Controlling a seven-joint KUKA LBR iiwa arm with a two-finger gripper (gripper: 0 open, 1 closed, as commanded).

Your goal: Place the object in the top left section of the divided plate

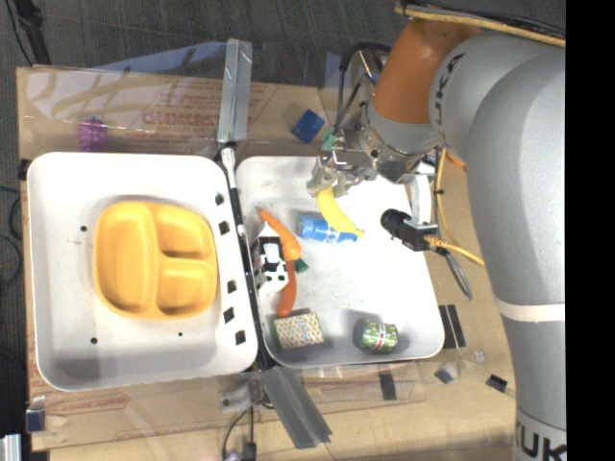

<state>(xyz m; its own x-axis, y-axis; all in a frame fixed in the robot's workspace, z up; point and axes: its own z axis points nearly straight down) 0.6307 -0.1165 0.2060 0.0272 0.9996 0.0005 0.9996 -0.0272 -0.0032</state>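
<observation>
A yellow divided plate lies in the left bin, with one long section on its left and two smaller ones on its right. My gripper hangs over the far part of the right bin. Directly under it is a yellow banana, whose upper end reaches the gripper's tip. Whether the banana is held or only lies beneath cannot be made out. A blue bottle lies against the banana's lower end.
Also in the right bin are an orange carrot-like piece, a small black and white item, a patterned box and a green can. A blue block lies on the bench behind the bins.
</observation>
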